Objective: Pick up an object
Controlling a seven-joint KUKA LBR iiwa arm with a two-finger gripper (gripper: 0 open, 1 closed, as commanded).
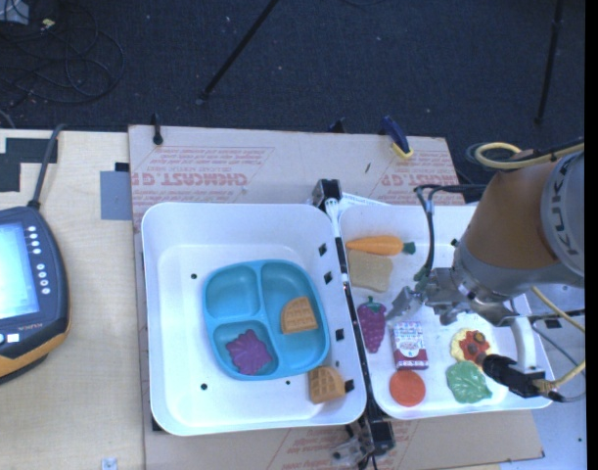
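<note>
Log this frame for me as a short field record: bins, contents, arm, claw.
left bin: blue divided plate holding a purple toy and a tan waffle piece; a second tan piece lies off the plate near the bin's front right corner
right bin: carrot, bread slice, purple grapes, ketchup packet, red disc, green leafy toy, small pizza toy
arm: over the right bin
claw: above the ketchup packet, state unclear
</note>
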